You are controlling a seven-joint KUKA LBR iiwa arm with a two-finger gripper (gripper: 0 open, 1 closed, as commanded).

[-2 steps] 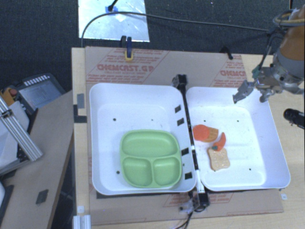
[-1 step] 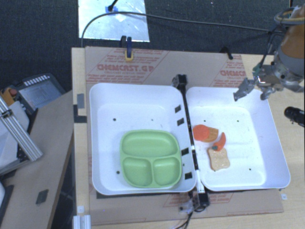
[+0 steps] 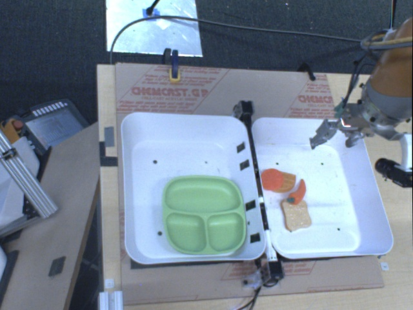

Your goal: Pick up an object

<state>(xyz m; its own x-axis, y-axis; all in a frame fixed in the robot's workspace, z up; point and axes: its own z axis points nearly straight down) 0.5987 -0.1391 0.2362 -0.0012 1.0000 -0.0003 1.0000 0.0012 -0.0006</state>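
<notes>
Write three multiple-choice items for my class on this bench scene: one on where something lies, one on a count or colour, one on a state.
1. Where is the green divided plate?
A. left bin
B. right bin
C. on the cardboard outside the bins

2. How many compartments does the plate have?
A. two
B. three
C. five

3. How does the gripper stand to the food items?
A. clamped on the toast piece
B. above the right bin's far part, apart from them
C. pressing on the plate

Answers: 1 A, it sits in the left bin. 2 B, one long and two small. 3 B, the orange piece and toast piece lie nearer the front of the right bin.
</notes>
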